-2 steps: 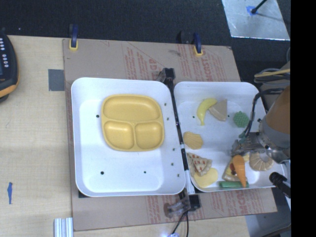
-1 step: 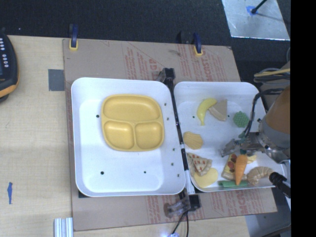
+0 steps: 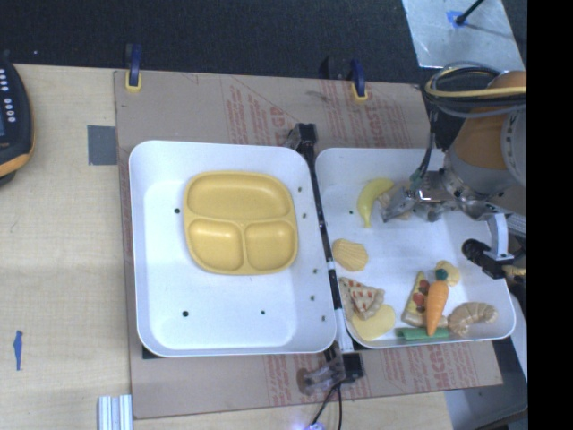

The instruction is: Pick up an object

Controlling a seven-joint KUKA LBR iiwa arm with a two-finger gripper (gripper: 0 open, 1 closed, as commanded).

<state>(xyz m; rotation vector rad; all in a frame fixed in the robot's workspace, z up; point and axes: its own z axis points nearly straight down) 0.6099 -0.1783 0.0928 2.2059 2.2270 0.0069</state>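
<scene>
On the desk, farthest left of the jaws, the left bin (image 3: 152, 240) holds a yellow divided plate (image 3: 240, 220), well apart from the jaws and out of the work. Nearer, in the right bin (image 3: 394, 164), a yellow banana-shaped piece (image 3: 372, 197) lies just left of the jaws, touching or nearly so; it seems the likely thing to lift. Below the jaws sit a ridged yellow shell shape (image 3: 349, 255), a waffle slice (image 3: 361, 295) and, lower right, a carrot (image 3: 436, 301) on a sandwich piece with a croissant (image 3: 472, 313) beside it. The jaws (image 3: 421, 200) hang low over the bin floor, apparently to close on the banana piece. I cannot tell how wide they stand, and nothing is seen between them.
</scene>
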